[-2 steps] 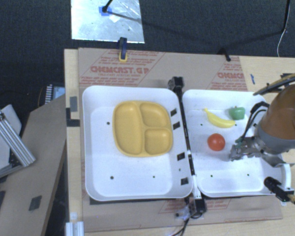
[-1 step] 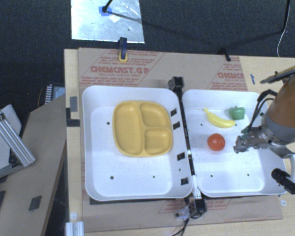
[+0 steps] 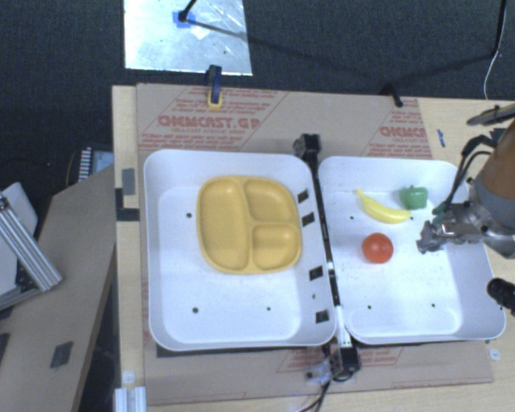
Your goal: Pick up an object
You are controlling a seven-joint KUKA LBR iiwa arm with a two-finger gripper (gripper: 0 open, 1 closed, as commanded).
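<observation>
Jaws [image 3: 431, 235] right of tomato [image 3: 378, 248] (apart); banana [image 3: 383, 208] beyond.

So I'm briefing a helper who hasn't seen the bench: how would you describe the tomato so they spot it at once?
Look at the right-hand white bin, the one the arm reaches into. Near its middle, just below the banana and left of the gripper, lies the tomato. It is the only round, red thing there; its neighbours are long and yellow or green.
</observation>
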